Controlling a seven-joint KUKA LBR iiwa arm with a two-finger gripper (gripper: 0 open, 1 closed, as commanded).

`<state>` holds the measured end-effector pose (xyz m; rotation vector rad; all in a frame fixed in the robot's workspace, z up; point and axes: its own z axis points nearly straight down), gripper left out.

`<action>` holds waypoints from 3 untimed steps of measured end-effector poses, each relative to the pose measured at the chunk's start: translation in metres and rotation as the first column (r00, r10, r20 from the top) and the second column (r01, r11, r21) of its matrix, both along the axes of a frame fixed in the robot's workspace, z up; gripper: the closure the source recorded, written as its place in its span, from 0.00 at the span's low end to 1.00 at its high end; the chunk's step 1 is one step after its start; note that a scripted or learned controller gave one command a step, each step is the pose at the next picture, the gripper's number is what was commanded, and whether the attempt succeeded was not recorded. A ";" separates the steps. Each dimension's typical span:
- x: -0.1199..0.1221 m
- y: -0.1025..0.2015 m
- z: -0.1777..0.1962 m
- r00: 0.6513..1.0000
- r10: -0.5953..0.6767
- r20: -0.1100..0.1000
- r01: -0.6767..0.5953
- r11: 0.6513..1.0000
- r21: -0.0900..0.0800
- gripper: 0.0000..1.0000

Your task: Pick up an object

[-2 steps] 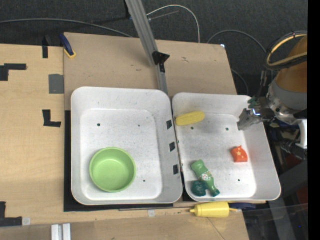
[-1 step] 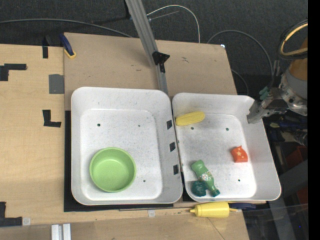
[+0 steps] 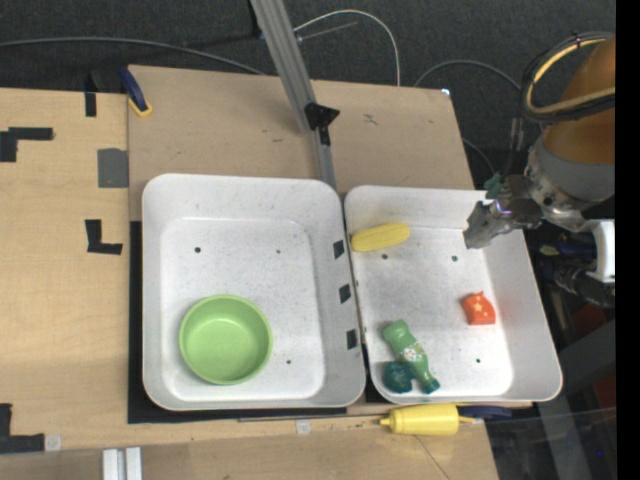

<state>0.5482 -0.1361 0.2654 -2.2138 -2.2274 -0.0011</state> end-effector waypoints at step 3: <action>-0.011 0.160 -0.025 1.000 0.001 -0.002 -0.001 1.000 0.000 1.00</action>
